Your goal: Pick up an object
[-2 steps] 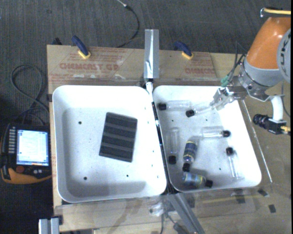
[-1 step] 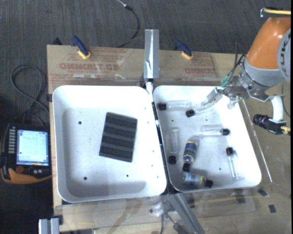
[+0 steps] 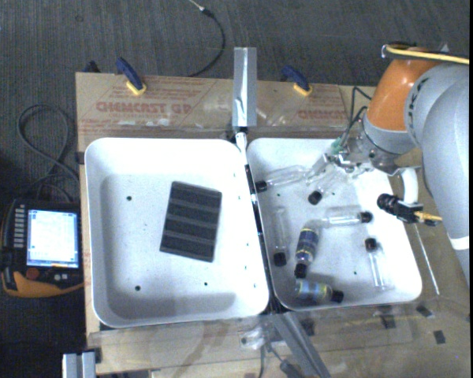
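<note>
Left of the centre divider [image 3: 250,203]: left bin [image 3: 110,290] holding one dark ribbed pad [image 3: 191,220]. Right of the divider: right bin [image 3: 406,286] with roughly six small clear vials, among them a dark-capped vial [image 3: 303,249] nearest the divider. Over that bin's far edge: gripper [image 3: 340,157], jaws' opening impossible to tell, nothing seen held. Likely failure: clear, round vials rolling or slipping aside on closure.

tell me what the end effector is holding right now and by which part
It cannot be told. The end effector sits low at the back of the right white bin, next to a clear plastic bottle with a black cap, but no grasp is visible.
</note>
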{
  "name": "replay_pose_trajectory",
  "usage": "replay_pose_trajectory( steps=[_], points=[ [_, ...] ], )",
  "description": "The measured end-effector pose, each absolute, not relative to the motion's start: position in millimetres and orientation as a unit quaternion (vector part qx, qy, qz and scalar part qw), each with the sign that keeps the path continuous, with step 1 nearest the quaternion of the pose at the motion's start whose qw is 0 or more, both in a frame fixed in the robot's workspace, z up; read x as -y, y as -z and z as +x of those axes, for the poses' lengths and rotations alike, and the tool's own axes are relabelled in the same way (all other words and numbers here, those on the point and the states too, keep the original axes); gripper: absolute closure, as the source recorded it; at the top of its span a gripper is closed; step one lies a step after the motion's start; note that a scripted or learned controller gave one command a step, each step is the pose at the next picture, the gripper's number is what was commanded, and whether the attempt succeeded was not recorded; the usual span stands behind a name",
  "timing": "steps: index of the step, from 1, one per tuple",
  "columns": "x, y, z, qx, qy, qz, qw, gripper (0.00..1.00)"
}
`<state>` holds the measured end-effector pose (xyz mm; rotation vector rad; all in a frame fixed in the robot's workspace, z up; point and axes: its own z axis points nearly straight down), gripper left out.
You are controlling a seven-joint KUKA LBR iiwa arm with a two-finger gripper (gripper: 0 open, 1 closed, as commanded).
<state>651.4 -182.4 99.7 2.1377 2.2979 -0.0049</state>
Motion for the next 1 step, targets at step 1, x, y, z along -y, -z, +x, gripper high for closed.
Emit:
replay_pose_trajectory(
  steps=[1],
  points=[
    [167.7, -89.2, 643.1, -0.741, 0.0004, 0.671, 0.006, 0.00]
  ],
)
